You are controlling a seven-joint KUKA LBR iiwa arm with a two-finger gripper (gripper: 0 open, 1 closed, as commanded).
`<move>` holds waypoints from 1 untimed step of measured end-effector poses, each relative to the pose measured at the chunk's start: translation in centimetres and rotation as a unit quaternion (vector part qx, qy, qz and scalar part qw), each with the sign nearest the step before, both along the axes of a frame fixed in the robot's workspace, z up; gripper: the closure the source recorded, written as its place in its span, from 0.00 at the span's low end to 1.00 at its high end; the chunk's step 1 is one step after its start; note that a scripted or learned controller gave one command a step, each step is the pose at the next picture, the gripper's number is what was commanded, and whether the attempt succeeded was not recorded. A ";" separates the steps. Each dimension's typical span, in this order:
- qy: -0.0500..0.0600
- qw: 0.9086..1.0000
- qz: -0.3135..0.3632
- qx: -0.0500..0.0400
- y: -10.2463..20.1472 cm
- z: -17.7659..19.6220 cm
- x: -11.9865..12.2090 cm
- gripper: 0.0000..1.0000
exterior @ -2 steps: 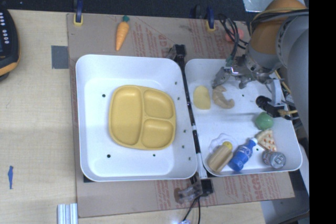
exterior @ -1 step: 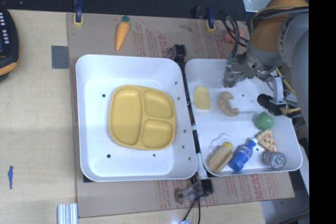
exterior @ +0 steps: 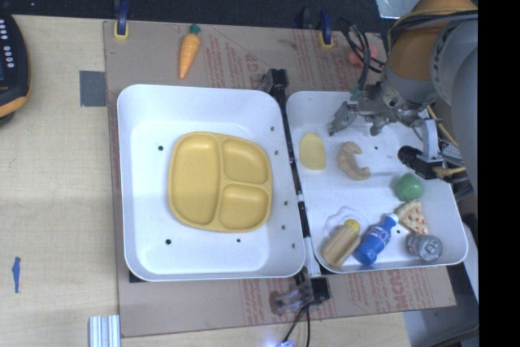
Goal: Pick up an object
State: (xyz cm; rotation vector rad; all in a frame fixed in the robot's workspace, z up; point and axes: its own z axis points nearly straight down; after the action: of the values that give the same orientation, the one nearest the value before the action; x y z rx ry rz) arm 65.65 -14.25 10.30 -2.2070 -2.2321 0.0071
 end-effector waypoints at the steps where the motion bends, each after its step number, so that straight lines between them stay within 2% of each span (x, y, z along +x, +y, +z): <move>1: 0.001 1.000 -0.004 0.001 -0.9 -1.2 -4.1 0.00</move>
State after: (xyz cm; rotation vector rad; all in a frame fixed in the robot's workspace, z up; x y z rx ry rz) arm 61.53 -15.13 9.09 -2.2149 -2.2203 0.0089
